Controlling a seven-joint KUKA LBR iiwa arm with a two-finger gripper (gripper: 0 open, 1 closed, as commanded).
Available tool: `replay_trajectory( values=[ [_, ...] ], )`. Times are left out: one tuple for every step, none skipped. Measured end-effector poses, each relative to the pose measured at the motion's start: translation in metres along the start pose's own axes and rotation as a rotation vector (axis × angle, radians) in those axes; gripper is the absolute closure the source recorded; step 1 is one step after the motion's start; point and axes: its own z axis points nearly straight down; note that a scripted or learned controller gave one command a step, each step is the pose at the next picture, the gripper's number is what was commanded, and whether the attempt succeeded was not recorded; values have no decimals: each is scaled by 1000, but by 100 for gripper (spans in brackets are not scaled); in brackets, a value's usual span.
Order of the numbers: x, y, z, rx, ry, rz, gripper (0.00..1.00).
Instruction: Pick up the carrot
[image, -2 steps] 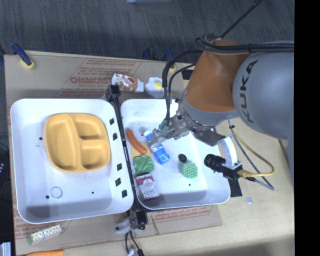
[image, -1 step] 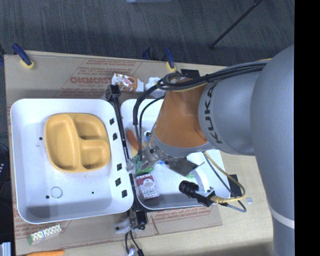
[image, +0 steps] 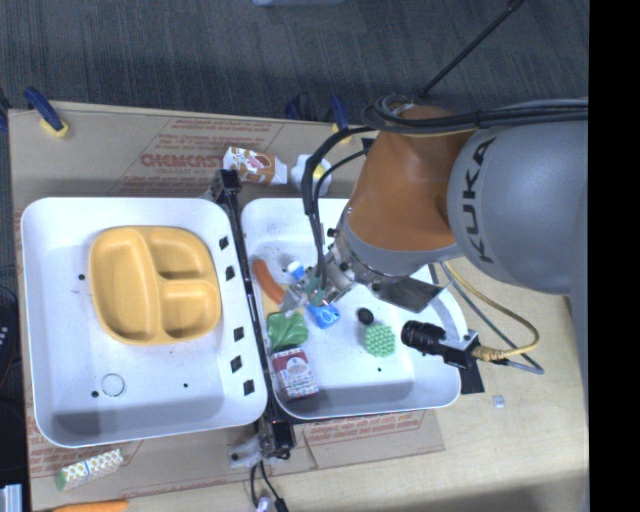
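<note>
While the arm (image: 470, 190) is reaching in from the right and covering the upper right of the right bin (image: 345, 400), the carrot (image: 267, 280) is lying near that bin's left wall, slanting from upper left to lower right. Just beside its lower end a green leafy piece (image: 287, 328) is sitting, and below that a red-labelled can (image: 294, 375) is lying against the left wall. A blue item (image: 325, 315) is resting right of the carrot, a dark small ball (image: 365, 317) is sitting further right, and a green bumpy ball (image: 379, 341) is lying just below it. The gripper (image: 315, 287) is hanging over the bin's middle, just right of the carrot and close above the blue item; whether it is open or closed, or touching anything, cannot be told. The carrot is lying apart from it, not held. The left bin (image: 60, 400) is holding a yellow tray (image: 155, 283). Bare floor is showing along the right bin's lower right, while the carrot's left side is hemmed in by the wall.
</note>
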Motion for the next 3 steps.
replay_trajectory(
  values=[
    [0, 0, 0, 0, 0, 0, 0],
    [-39, 41, 61, 1, 0, 325, 0],
    [-30, 55, 61, 0, 0, 369, 0]
  ],
)
